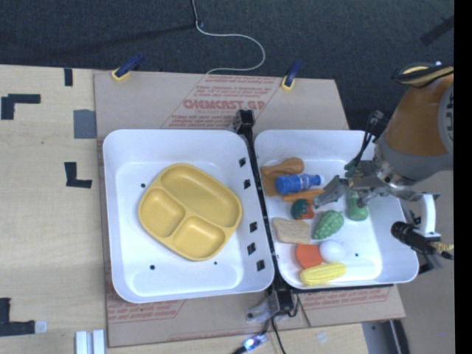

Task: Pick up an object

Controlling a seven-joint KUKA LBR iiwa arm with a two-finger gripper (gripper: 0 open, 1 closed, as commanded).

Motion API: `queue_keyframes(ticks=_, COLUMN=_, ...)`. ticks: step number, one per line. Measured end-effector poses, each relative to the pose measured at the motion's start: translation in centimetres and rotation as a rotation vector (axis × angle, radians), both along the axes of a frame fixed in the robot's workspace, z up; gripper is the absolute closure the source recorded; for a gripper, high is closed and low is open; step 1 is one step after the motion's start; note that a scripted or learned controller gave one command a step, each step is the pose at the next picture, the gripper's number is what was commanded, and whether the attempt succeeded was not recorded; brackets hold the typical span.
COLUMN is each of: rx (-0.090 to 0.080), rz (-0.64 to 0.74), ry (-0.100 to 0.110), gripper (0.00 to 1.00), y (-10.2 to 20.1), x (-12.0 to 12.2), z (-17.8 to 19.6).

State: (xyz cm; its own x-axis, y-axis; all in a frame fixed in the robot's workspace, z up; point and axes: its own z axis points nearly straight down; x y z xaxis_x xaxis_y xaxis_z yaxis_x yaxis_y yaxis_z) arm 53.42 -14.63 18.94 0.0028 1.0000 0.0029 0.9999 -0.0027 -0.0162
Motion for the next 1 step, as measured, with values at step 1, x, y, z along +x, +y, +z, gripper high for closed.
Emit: queue_keyframes(ticks=1, rx=-0.002, rz=0.004, ry=-0.014, gripper=0.00, y=0.03, x=0.32, z=0.76)
